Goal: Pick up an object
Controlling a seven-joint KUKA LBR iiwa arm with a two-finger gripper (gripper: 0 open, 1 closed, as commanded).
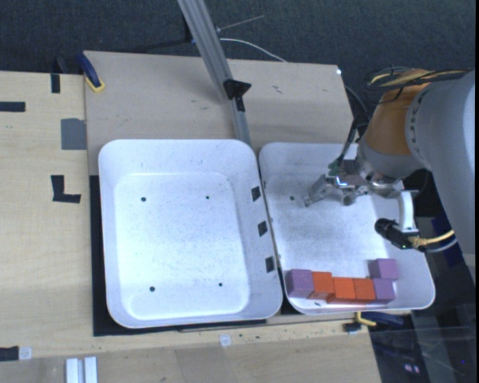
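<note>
We see the gripper (pixel 315 195) hanging over the upper part of the right bin (pixel 303 158), carried by the grey arm (pixel 443 142) with its orange band (pixel 391 126) coming in from the right. We cannot tell whether it is spread or pressed together, the tip is too small and blurred against the bin floor, and nothing shows pinched in it. The task's things are the blocks bunched along the near wall of the same bin: a purple block (pixel 300 281) at the left end, an orange block (pixel 322 284) touching it, a second orange block (pixel 354 290) next along, and purple blocks (pixel 383 278) stacked at the right end. From the gripper the whole row lies toward the camera, down the view, well apart from it, with bare bin floor between. The row's long axis runs left-right along the wall, crosswise to the path the gripper would take toward it. The left-end purple block sits nearly straight below the gripper tip in the view, so we judge it the nearest candidate; the stacked purple ones lie further off to the arm's side. The blocks touch each other and hug the wall, so we judge finger room tight. The left bin (pixel 112 166) lies off to the gripper's far side, away from the arm.
</note>
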